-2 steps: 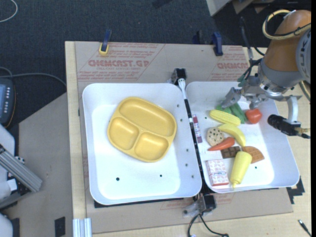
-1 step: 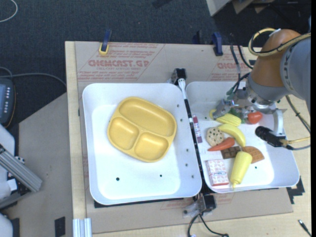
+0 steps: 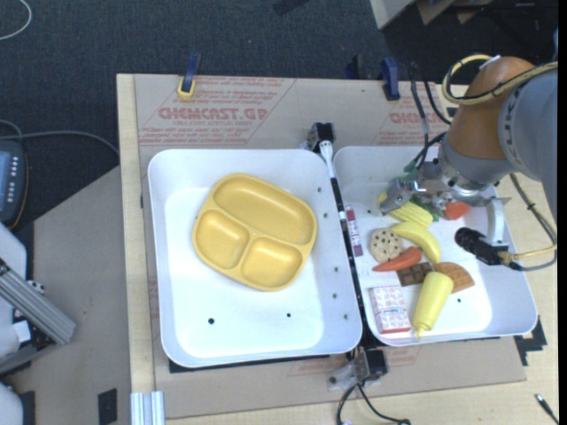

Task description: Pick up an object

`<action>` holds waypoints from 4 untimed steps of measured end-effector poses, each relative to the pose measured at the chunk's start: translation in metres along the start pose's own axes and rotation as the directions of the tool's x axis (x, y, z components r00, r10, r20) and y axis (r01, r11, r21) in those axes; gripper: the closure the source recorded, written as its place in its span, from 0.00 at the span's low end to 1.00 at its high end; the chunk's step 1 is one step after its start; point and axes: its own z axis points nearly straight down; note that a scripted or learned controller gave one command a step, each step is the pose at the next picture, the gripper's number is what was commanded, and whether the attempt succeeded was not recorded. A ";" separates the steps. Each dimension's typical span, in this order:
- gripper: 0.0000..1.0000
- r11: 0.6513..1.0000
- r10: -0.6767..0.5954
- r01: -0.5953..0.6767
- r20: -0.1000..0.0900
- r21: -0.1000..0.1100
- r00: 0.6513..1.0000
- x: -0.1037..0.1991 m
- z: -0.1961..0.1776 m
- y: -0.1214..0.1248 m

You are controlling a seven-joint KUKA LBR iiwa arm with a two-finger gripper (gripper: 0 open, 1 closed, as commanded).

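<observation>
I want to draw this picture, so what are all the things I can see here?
Bins: two, white, side by side on the bench.
Plate: one, yellow, three sections, in the left-hand bin.
Banana: one, yellow, right-hand bin.
Cookie: one, tan with dark chips, beside the banana.
Carrot: one, orange, below the cookie.
Squash: one, yellow, near the bin's front.
Packet: one, white and red, beside the squash.
Clamps: two, yellow and blue, back edge.
Arm: one, grey and orange, over the right-hand bin.
End effector: one, just above the banana.

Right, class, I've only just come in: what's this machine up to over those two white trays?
A robot arm reaches in over the right bin, its gripper low above a pile of toy food: a banana, a cookie, a carrot. Nothing looks lifted yet. The left bin holds a yellow divided plate.
</observation>
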 end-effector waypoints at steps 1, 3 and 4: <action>1.00 1.000 0.001 -0.001 0.004 -0.011 1.000 -0.001 -0.013 0.002; 1.00 1.000 -0.001 0.001 -0.001 -0.004 1.000 -0.001 -0.132 0.003; 1.00 1.000 -0.004 0.004 -0.005 0.006 1.000 0.050 -0.143 -0.028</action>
